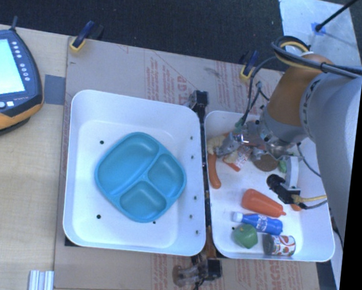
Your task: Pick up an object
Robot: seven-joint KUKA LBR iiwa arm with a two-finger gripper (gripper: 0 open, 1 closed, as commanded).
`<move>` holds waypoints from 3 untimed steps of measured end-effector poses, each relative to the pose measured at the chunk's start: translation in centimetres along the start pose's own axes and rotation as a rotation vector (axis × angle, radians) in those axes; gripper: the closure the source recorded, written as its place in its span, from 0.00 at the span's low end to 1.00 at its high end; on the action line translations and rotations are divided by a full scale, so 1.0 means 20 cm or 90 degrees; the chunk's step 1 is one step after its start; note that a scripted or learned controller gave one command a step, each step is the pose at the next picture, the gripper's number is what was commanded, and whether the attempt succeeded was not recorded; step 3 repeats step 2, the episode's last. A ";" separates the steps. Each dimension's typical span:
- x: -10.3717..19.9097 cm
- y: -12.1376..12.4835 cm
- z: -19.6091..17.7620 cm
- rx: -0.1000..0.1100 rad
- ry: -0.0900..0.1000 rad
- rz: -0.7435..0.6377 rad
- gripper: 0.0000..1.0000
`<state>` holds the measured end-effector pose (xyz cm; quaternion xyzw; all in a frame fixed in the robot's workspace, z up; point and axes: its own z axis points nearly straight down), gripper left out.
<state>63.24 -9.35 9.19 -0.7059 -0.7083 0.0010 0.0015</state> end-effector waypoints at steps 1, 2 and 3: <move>0.00 0.00 -0.05 0.003 0.000 -0.003 1.00; 0.26 -0.20 -0.83 -0.002 0.000 -0.001 1.00; 0.26 -0.20 -0.83 -0.002 0.000 -0.001 1.00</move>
